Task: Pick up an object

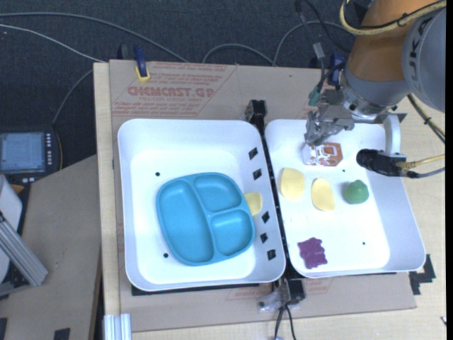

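In the right bin (pixel 396 225) lie a small white and red-brown packet (pixel 328 155), two pale yellow pieces (pixel 291 183) (pixel 323 194), a green ball (pixel 355 191) and a purple lump (pixel 312 251). My gripper (pixel 320 134) hangs at the far side of this bin, directly over the packet's upper left edge, close to it or touching it. The arm's grey and orange wrist (pixel 386 41) rises behind it to the upper right.
The left bin (pixel 141 154) holds a blue divided plate (pixel 205 217) and a small yellow piece (pixel 253 202) at its right wall. A black divider (pixel 263 183) with clips separates the bins. A black cable fitting (pixel 379 161) juts over the right bin.
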Action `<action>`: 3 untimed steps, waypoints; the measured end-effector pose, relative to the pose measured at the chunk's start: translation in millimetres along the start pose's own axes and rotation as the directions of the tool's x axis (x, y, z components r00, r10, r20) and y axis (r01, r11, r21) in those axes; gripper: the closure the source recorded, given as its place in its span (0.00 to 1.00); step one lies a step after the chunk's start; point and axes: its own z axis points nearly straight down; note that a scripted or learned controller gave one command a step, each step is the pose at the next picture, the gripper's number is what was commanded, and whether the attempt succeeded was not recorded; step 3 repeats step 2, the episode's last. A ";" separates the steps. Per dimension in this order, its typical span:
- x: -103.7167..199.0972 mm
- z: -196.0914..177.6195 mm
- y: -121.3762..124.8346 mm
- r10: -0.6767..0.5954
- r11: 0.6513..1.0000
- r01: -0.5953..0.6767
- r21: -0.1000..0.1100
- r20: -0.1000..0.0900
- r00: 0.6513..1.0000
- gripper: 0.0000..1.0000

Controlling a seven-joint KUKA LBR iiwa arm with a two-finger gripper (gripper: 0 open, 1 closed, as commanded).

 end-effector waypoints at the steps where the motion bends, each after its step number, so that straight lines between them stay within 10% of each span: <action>1: 50.6 -2.0 -5.2 0.000 1.000 0.000 -0.001 0.000 1.000 1.00; 2: 112.6 -4.5 -0.9 -0.001 1.000 0.001 -0.005 0.000 1.000 1.00; 3: 112.6 -4.5 -0.9 -0.001 1.000 0.001 -0.005 0.000 1.000 1.00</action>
